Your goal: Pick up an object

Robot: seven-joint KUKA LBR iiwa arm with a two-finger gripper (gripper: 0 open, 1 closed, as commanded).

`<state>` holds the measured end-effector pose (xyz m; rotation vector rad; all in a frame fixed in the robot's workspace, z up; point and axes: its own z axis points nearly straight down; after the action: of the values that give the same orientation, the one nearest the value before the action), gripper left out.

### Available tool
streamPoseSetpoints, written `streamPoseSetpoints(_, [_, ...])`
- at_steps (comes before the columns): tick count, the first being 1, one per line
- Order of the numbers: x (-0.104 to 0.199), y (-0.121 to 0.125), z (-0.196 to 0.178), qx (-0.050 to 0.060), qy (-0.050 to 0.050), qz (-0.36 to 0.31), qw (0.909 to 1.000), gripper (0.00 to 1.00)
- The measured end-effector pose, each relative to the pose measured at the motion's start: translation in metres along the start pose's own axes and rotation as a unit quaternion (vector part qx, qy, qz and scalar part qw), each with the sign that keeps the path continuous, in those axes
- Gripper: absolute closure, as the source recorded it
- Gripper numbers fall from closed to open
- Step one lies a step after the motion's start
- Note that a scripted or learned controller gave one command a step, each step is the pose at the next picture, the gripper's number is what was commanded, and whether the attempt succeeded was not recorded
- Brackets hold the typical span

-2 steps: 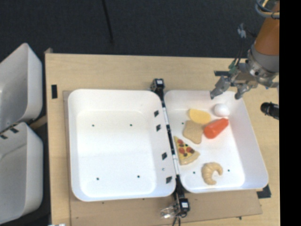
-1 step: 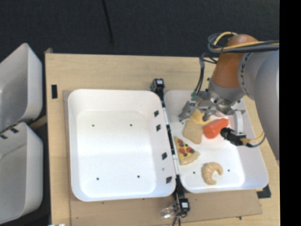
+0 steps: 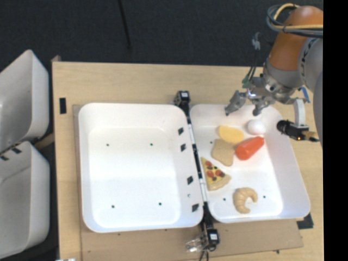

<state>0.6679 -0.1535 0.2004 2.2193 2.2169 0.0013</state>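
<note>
1. The arm reaches in over the far edge of the right bin, and the gripper hangs there with its two fingers spread apart and nothing between them.
2. All the objects lie in the right bin: a white egg, a yellow piece, an orange-red carrot, a tan cracker, a pizza slice and a croissant.
3. The egg is just beside the right finger, and the yellow piece lies near below the gripper.
4. I judge that the step in hand is the approach; no object is grasped yet.
5. The next move, I think, calls for choosing one target, placing the fingers on both its sides, going down and closing.
6. The egg is round and may slip away; the carrot touches it closely, so the fingers have little room there.
</note>
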Motion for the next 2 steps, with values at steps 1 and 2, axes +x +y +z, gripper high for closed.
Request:
streamPoseSetpoints(1, [0.017,-0.049,0.105,0.009,0.003,0.0,1.0,0.0])
streamPoseSetpoints(2, [-0.014,-0.022,-0.013,-0.003,-0.001,0.001,1.0,0.0])
